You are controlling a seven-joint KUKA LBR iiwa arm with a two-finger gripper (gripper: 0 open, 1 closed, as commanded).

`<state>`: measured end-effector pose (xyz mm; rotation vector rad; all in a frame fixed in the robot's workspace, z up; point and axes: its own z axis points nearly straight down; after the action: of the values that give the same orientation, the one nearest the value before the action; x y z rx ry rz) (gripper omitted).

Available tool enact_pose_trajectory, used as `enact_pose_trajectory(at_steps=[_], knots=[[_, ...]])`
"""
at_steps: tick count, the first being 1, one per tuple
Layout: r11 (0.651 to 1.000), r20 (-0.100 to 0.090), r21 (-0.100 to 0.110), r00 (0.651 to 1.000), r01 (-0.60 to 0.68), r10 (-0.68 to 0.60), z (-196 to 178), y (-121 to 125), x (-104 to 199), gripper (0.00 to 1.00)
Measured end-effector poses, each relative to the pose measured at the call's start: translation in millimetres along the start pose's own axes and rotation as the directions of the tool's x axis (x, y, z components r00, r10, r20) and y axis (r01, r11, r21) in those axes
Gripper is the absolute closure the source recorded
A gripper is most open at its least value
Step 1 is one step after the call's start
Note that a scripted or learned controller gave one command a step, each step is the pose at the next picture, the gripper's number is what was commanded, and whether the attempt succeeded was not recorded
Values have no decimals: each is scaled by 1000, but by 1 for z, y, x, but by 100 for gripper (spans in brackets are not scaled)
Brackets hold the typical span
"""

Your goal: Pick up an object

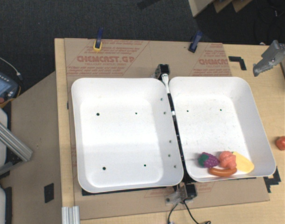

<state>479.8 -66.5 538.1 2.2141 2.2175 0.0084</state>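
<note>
A camera looks down at a slant on a bench covered with brown cardboard (133,55), on which two shallow white bins sit side by side, touching along a dark seam. The left bin (86,125) has a bare floor marked by small dark dots. The right bin (254,115) holds a small cluster of toy food in its near corner: a purple bunch of grapes (208,160), an orange-red lumpy piece (227,159) just beside it, a yellow piece (245,164) touching that, and an orange sausage-shaped piece (222,172) lying along the front of the group. All four are packed close together against the bin's front wall.

At the upper right edge, well apart from the toys and outside the bin, a grey metal part of the robot's gripper (270,59) pokes into view. Whether it is open or closed cannot be told from here, and nothing is seen held in it.

The task appears to be at its start, with nothing picked up. The next move would call for travelling over the right bin and descending onto one toy at the cluster's edge, since the tight packing and nearby wall leave little room.
</note>
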Motion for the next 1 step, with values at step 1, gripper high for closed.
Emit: enact_pose_trajectory(at_steps=[1], knots=[[1000, 0, 7, 1000, -3, 3, 3, 0, -5, 0]])
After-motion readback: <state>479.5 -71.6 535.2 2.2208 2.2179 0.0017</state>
